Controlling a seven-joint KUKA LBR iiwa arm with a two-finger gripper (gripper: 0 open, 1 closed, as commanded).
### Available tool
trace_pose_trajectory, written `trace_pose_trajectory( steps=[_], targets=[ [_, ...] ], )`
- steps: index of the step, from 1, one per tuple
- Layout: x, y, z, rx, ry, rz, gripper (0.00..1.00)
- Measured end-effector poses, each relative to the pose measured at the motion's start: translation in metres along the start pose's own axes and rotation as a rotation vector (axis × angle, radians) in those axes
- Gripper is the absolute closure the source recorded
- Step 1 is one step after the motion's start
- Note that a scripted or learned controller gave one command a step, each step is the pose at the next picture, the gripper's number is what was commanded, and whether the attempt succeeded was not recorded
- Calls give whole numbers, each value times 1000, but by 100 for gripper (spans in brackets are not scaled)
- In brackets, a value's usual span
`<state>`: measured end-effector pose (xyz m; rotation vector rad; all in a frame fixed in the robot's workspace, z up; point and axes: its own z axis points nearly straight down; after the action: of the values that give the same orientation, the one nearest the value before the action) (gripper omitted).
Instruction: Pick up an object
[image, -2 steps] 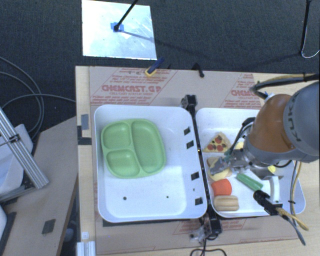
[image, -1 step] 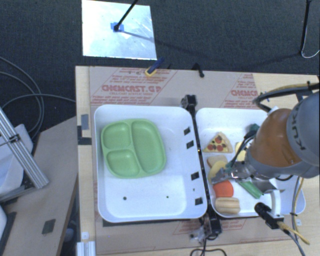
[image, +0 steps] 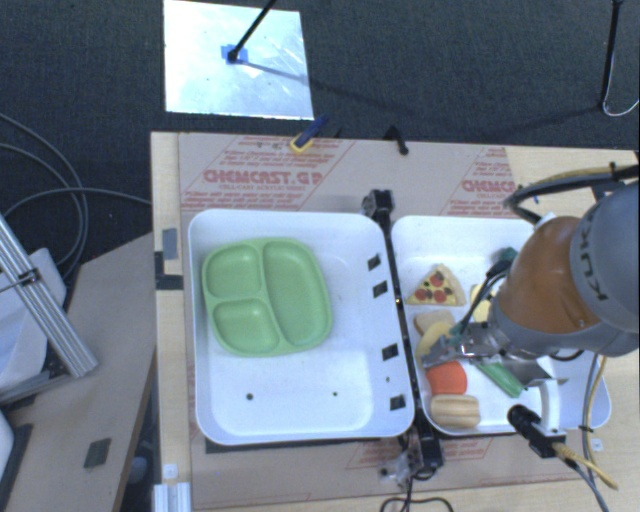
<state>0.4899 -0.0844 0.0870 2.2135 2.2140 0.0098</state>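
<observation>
The right bin (image: 470, 232) holds several toy foods. A pizza slice (image: 437, 287) lies near its left wall, with a beige piece (image: 431, 322) and a yellow banana-like piece (image: 431, 343) below it. Toward the front sit a red-orange round piece (image: 447, 377) and a tan bun (image: 455, 410). A green piece (image: 499, 378) pokes out from under the arm. My gripper (image: 463, 347) hangs low over the bin's middle, just right of the yellow piece and above the red-orange one. The arm's orange band (image: 545, 280) hides the bin's right half.
The left bin (image: 290, 400) holds a green divided plate (image: 266, 296) in its upper left. A black divider with clips (image: 392, 310) runs between the bins. Cables (image: 560, 185) arc over the arm. Cardboard (image: 260, 175) lies behind the bins.
</observation>
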Motion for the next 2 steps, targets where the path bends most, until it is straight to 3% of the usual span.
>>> trace_pose_trajectory(
  steps=[1, 2],
  targets=[
    [-3, 73, 1, 2, 1, -5, 0],
    [91, 87, -104, -1, 4, -10, 0]
  ],
)
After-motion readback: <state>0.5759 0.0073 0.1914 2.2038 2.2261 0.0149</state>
